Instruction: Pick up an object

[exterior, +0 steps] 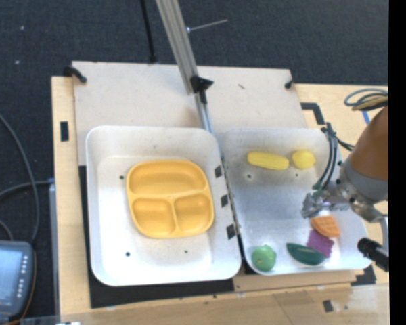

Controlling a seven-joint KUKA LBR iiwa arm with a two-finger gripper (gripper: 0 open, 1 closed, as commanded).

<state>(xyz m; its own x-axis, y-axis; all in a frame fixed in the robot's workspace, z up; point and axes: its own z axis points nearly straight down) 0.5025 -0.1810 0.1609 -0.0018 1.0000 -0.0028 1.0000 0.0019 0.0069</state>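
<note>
Toys lie scattered in the right bin [271, 202]. Nearest the camera, along the front wall, sit a green ball [263, 256] and a dark green pod [305, 254], its long axis running left to right. Just behind them are a purple piece [321, 243] and an orange piece [325, 225], touching or overlapping each other. The gripper [316, 205] hangs just above the orange piece, on its far-left side, so the nearest thing to pick lies slightly toward the camera and to the right of the tool. Whether it is apart or together, I cannot tell. Farther back, well apart from it, a yellow banana [268, 160] lies crosswise beside a yellow lemon [302, 159]. In the left bin [108, 147] rests a yellow divided plate [170, 198].
</note>
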